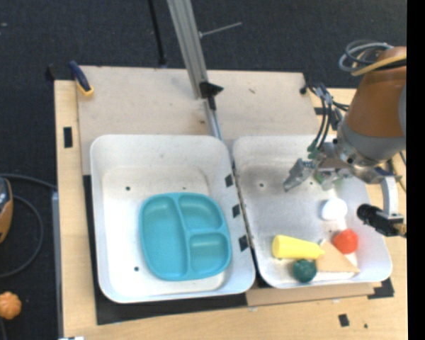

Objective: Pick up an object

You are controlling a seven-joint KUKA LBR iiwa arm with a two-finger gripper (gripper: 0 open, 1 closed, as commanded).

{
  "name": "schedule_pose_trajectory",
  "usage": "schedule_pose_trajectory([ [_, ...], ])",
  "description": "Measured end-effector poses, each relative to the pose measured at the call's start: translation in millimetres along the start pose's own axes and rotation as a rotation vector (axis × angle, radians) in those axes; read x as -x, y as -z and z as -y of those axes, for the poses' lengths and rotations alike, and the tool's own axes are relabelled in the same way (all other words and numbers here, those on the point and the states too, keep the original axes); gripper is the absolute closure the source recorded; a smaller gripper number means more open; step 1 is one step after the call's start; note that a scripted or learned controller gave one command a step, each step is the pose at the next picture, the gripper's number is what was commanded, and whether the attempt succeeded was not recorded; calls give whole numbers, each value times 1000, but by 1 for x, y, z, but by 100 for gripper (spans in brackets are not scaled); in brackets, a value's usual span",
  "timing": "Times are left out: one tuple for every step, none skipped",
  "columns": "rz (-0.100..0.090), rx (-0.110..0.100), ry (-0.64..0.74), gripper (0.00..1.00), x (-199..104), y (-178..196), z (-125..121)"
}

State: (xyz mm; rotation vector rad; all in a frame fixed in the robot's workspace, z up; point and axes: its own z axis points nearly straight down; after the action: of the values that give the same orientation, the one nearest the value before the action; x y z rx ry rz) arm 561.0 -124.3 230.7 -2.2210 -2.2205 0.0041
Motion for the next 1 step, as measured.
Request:
schedule_pose_trajectory([
  [-1,-2,0,0,-2,-59,8],
])
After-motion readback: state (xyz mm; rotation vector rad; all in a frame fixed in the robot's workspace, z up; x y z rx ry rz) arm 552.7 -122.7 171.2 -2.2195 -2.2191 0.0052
